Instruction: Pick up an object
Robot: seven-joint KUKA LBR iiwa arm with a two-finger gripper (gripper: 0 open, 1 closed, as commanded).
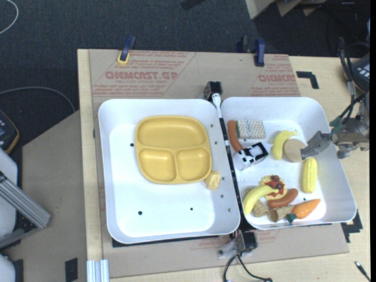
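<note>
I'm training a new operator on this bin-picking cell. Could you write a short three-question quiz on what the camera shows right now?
1. True or false: the yellow divided plate lies in the left bin.
2. Which item lies nearest the end effector? A) the carrot B) the round tan piece C) the sausage
3. Fill in: the corn cob lies in the ____ bin.

Key:
1. True.
2. B; the end effector sits over the right bin, just beside that piece.
3. Right.
</note>
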